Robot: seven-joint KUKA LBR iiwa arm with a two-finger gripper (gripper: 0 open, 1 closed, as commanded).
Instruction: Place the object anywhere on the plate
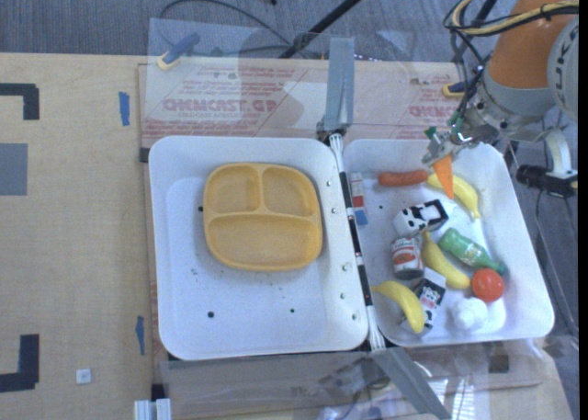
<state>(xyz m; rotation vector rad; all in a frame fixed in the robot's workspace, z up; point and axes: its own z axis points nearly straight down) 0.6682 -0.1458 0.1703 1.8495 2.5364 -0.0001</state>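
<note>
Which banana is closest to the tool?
The banana at the right bin's top, beside the orange carrot under the tool. The other two lie lower down.

Yellow-orange plate (263,216), three compartments, flat and upright in the left bin, roughly centered, slightly toward 12 o'clock. Orange carrot-like wedge (445,176), tip pointing to 6 o'clock, tilted, at the hand (445,144) in the right bin's 12 o'clock part; grip unclear. Well apart from plate.
</note>
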